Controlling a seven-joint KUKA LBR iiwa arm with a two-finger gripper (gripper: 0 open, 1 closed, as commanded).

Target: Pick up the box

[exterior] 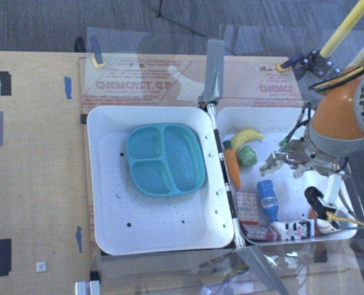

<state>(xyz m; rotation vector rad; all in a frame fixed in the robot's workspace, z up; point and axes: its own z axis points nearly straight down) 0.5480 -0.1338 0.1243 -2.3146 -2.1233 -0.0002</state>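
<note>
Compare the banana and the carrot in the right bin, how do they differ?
The banana is yellow and curved; the carrot is orange and straight. The banana lies slanted across the bin's far part, while the carrot runs lengthwise along the bin's left wall. The banana touches the green vegetable from above in the picture; the carrot lies to that vegetable's left. Both lie flat in the right bin, left of the tool.

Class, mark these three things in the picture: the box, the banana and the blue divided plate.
box (247, 206), camera view, middle of its printed top face.
banana (247, 137), camera view, middle of its yellow curve.
blue divided plate (183, 159), camera view, floor of its largest compartment.
</note>
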